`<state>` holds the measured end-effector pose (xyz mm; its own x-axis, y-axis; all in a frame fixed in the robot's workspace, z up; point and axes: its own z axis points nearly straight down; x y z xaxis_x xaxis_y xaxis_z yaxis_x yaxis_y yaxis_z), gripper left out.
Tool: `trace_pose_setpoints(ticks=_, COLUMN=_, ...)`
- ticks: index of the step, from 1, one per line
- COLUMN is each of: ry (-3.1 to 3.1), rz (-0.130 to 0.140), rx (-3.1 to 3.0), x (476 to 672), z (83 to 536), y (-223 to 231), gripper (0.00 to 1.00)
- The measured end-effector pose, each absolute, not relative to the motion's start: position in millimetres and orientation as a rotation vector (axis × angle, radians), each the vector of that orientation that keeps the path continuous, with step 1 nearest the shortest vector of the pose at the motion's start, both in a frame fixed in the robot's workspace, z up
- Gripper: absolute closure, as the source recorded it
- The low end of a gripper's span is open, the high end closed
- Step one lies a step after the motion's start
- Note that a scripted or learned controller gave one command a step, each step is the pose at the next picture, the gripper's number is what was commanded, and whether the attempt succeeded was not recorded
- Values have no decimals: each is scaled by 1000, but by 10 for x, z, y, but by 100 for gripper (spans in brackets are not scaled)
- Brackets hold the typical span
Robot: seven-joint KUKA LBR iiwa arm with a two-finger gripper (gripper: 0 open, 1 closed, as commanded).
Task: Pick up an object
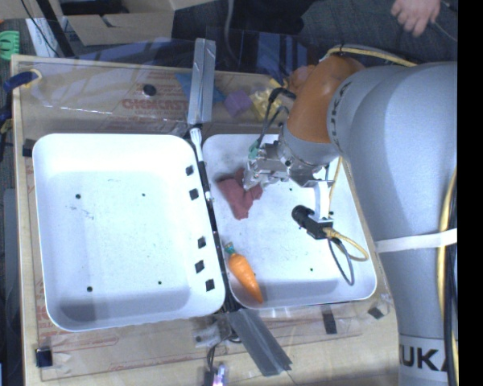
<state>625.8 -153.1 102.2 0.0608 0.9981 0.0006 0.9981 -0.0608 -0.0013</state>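
Observation:
A dark red, lumpy object (237, 197) lies in the right bin (346, 276), near its upper left part. My gripper (256, 173) is right over the object's upper right end, its metal fingers touching or nearly touching it. An orange carrot toy (245, 273) with a green top lies near the bin's front left corner, apart from the gripper.
The left bin (64, 296) sits beside the right one, with a dark divider bar (203, 215) between them. The grey arm (394, 135) covers the right bin's right side. A black cable clip with a yellow wire (315, 222) hangs below the wrist. A person's hand (417, 6) is at the top.

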Motion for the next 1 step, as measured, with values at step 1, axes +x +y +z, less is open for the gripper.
trace_pose_setpoints(ticks=1, ry=-2242, rz=2, rx=-2199, x=6348, z=2546, y=-1166, gripper=100)
